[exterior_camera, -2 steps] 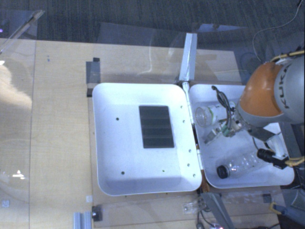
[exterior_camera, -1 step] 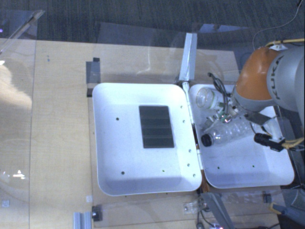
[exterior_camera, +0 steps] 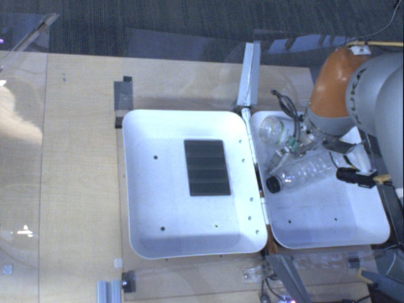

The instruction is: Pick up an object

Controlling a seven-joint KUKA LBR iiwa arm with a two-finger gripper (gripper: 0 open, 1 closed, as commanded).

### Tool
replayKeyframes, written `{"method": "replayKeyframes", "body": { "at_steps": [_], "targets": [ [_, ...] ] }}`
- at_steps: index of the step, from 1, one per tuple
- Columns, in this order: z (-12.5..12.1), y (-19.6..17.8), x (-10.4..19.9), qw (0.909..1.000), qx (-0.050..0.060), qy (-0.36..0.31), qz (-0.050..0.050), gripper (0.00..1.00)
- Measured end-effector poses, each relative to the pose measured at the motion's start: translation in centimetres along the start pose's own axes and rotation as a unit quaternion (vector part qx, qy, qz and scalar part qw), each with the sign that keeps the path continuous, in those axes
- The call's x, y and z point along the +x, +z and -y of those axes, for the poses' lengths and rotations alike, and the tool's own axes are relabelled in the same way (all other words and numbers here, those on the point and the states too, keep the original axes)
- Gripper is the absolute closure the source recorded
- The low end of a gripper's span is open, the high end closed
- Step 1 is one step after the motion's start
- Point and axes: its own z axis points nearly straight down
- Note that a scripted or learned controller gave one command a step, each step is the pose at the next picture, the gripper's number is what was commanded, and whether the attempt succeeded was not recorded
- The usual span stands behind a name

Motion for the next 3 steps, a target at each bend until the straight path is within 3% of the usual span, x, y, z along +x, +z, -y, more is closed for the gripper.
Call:
{"method": "replayKeyframes", "body": {
  "at_steps": [1, 2, 3],
  "targets": [
    [10.2, -6.2, 1.7, 0.9985, -0.041, 0.025, 0.027, 0.00],
    [4.5, -2.8, 0.2, 0.9987, -0.041, -0.002, 0.029, 0.00],
    [3.4, -0.4, -1.0, 0.9977, -0.045, -0.038, 0.033, 0.00]
  ]
}}
